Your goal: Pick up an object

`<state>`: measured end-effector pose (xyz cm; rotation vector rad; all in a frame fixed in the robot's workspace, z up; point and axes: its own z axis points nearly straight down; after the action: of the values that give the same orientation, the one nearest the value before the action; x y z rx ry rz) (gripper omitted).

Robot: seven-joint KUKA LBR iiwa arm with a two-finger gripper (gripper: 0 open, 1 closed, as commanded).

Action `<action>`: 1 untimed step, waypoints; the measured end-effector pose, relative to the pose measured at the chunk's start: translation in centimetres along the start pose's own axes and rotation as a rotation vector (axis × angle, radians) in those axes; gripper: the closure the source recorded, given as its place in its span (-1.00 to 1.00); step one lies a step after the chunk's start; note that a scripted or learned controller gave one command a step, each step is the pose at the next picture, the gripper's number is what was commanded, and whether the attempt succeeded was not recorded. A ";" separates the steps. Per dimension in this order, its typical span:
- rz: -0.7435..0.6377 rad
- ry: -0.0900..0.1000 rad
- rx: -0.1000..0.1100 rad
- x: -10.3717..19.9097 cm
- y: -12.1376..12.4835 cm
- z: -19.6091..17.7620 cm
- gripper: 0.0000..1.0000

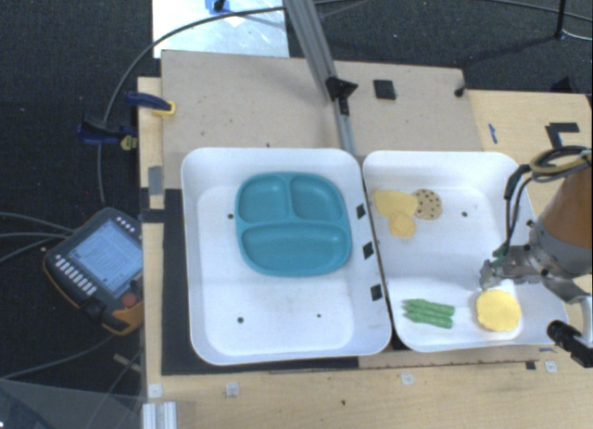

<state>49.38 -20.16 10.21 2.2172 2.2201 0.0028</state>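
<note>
Gripper (498, 274) is hovering just above the yellow disc (498, 310) in the right bin (463, 186), apparently touching its upper edge; whether it is clenched I cannot tell. Centring over the disc before descending is looking wise

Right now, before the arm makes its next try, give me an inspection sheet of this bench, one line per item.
Surface: bench bears a left bin and a right bin.
Job's things: right bin holds a yellow disc, green beans, a cookie and yellow pieces.
Clutter: teal divided plate in the left bin.
Hand: hand low beside the yellow disc; grip cannot be told.
Cables: black cables run across the floor.
Surroundings: control pendant on the floor at left; clamps at the bench's left edge.
</note>
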 end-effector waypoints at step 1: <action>-0.004 -0.001 -0.003 0.9 0.4 -5.8 1.00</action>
<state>49.78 -19.27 16.05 2.2111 2.2226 0.0055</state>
